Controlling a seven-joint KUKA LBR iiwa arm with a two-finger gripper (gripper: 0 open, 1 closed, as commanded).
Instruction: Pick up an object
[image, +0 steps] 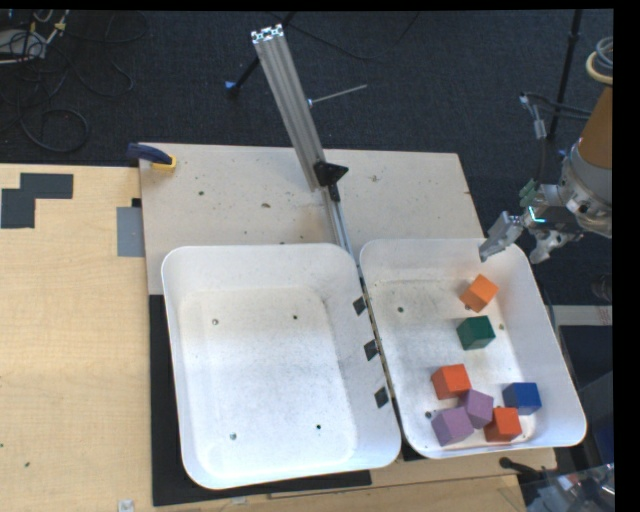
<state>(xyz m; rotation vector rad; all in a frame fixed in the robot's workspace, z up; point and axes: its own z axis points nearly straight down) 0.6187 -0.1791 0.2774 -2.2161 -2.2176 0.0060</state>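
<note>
The right bin holds several small blocks. An orange block lies near its far right corner, with a green block just in front of it. Nearer the front sit a red-orange block, two purple blocks, a blue block and another orange block, close together. My gripper hangs above the bin's far right corner, open, with nothing between its fingers. It is up and to the right of the orange block, apart from it.
The left bin sits beside the right one, with black clips along the shared edge. A slanted aluminium post rises behind the bins. A yellow and blue clamp lies at the bench's far left corner.
</note>
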